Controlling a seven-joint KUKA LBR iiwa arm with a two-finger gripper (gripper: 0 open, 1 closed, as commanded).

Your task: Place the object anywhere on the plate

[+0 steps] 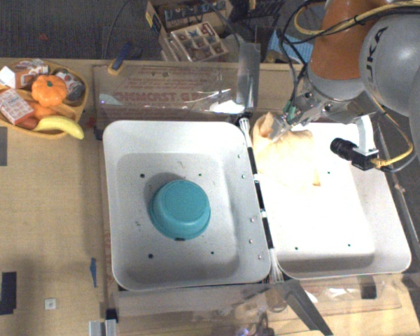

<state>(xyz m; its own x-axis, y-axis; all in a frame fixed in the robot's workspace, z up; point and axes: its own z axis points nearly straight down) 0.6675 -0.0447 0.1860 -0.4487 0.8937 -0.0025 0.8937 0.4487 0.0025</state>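
**Nearly on the object, plate well off to the far side**

Seen from the overhead camera, the pincer [292,117] hangs low over the back corner of the right bin [336,243], at the end of the grey arm [399,54]. Glare washes out that corner, so whether the pincer is released or clenched cannot be told. A pale tan object [269,128] lies just beside it, on the side away from the arm and perhaps touching it. Its outline is too blurred to give a long axis, and nothing shows it as gripped.

The teal plate [180,208] sits well apart from the pincer, further out from the arm and nearer the camera, in the middle of the left bin [126,152]. The likely step is securing the object. The carry would then run away from the arm, across the two rims between the bins.
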